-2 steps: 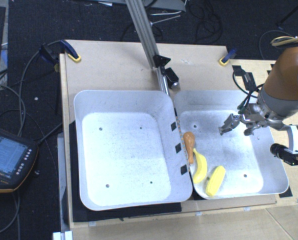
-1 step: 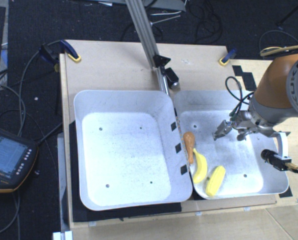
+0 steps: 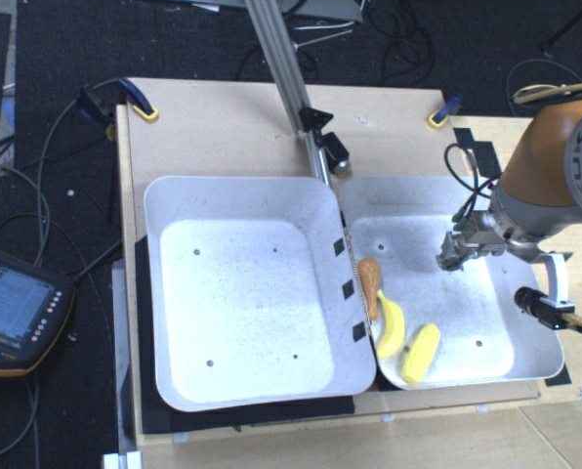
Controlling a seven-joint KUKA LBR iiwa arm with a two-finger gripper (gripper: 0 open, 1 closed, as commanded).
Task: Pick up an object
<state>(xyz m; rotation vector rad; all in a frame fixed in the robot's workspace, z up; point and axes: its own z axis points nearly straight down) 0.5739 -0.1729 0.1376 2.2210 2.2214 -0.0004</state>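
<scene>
Reaching toward a pick | gripper (image 3: 451, 258) hangs over the right bin (image 3: 486, 360) away from the divider, nothing between its fingers — grip state unreadable | banana (image 3: 393, 328), yellow block (image 3: 420, 352), orange-brown piece (image 3: 370, 277) lie near the divider | advice: centre above one item, descend straight, avoid the wall.

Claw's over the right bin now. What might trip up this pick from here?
1. The claw sits apart from the items, nearer the bin's back; a straight descent would likely close on bare floor.
2. The banana, yellow block and orange-brown piece lie crowded against the right bin's left wall, so a finger may strike the wall or nudge a neighbour.
</scene>
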